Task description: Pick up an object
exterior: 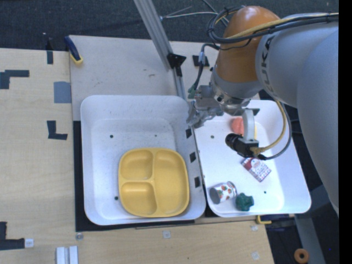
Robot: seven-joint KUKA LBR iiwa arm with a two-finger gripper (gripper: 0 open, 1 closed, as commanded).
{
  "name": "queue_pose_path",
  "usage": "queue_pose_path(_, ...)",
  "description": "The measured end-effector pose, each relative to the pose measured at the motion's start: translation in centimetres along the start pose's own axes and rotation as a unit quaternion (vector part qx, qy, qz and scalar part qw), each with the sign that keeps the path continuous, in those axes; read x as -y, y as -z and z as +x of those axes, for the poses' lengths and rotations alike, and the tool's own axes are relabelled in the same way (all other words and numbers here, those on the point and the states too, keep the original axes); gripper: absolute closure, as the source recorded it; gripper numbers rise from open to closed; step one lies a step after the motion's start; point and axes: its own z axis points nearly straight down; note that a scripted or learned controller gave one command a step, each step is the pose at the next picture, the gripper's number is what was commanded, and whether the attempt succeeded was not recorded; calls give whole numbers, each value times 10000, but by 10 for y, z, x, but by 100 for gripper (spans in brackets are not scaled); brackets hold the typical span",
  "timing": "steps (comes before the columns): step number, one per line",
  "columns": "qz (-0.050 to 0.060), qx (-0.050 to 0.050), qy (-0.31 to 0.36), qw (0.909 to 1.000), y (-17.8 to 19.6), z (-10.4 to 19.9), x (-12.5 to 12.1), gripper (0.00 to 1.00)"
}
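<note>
My gripper (197, 115) hangs low over the back left corner of the right bin (286, 199), close to the wall it shares with the left bin (99, 120). In the right bin lie a salmon-orange object (236, 124) partly hidden behind the wrist's black fitting, a red and white packet (257, 170), a small white cup with red marks (223, 192) on its side, and a dark green lump (245, 202). Nothing shows under the gripper's tip. A yellow divided plate (154, 181) lies in the left bin.
The arm's large grey body and orange band (245, 37) cover the back of the right bin. A slanted metal pole (157, 32) rises behind the bins. Cables (278, 142) loop beside the wrist.
</note>
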Motion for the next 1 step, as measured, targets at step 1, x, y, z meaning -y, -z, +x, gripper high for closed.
queue_pose_path(1, -5, -2, 4, 10000, -6, 45, 9, 100)
